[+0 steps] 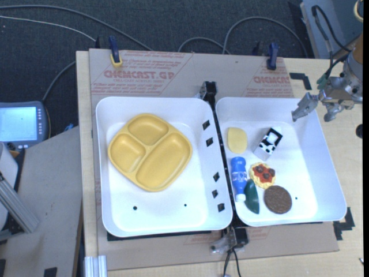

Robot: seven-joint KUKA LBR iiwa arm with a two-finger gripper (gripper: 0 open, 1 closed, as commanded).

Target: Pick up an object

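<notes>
My two-finger gripper (316,109) hangs open, holding nothing, at the frame's right edge above the right white bin (323,154), whose lower left holds a round brown cookie (278,199).

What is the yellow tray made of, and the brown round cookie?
The yellow tray looks like moulded plastic: smooth, one even colour, with soft shine on its three compartments. The brown round cookie looks matte and slightly rough, likely toy plastic or foam, but the view leaves that open.
</notes>
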